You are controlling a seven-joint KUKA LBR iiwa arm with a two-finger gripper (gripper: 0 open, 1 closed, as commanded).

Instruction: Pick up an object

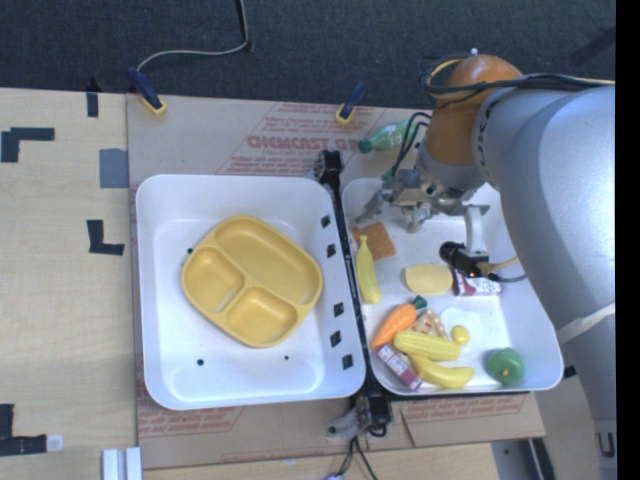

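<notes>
My gripper [404, 205] hangs low over the back part of the right bin [530, 313], under the orange band of the arm. Just in front of it lie a brown toast piece [378, 240] and a pale yellow oval slice [428, 279]. A yellow wedge [367, 274] rests along the bin's left wall. Toward the front are an orange carrot [393, 325], a pizza slice [431, 322], a corn cob [428, 346], a banana [446, 375] and a green pepper [504, 366]. I see nothing held in the gripper.
The left bin [160, 298] holds a yellow divided plate [252, 280]. A green bottle [384, 141] lies on the cardboard behind the right bin. A dark red bar [398, 366], a small yellow ball [459, 334] and a small tube [478, 287] also lie in the right bin.
</notes>
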